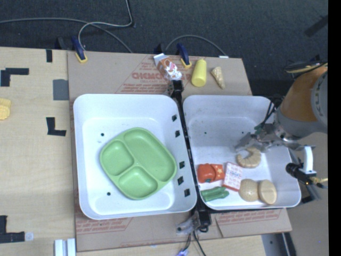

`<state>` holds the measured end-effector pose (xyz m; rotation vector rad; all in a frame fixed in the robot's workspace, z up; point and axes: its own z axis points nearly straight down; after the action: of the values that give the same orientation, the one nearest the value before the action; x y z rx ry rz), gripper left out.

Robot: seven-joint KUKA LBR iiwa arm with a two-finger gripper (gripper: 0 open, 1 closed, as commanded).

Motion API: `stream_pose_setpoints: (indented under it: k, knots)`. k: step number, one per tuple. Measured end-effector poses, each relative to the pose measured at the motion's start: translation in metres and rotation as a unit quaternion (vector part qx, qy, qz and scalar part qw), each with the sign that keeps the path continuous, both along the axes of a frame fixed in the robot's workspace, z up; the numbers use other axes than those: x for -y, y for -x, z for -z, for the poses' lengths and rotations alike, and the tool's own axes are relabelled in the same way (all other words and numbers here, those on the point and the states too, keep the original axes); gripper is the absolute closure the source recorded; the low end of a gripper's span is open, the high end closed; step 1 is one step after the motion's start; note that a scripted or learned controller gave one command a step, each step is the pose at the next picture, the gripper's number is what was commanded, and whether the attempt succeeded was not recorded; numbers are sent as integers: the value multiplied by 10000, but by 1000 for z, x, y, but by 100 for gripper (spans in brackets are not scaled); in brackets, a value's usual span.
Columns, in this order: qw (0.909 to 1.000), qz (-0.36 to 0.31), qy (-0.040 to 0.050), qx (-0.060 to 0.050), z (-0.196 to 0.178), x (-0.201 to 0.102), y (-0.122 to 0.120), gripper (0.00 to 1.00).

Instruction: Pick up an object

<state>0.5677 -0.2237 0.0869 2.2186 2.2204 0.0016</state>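
The right bin (224,111) holds a curved tan pastry (249,158), two tan bread rolls (258,191), a red and white packet (233,176), an orange-red piece (209,172) and a green piece (214,194). My gripper (254,141) is low in this bin, right above the curved pastry and touching or almost touching its top. The fingers are too small and dark to tell their state. The grey arm with its orange band (299,97) comes in from the right.
The left bin (88,111) contains a green divided plate (138,162). Behind the bins on the cardboard lie a yellow bottle (199,72), a tan cone (218,77) and a small carton (167,66). Cables run along the back.
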Motion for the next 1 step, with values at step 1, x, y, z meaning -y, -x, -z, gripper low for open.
stream_pose_setpoints:
  k: [1]
  knots:
    - [10000, -1, 18, 19, -10, 1, -1, 100]
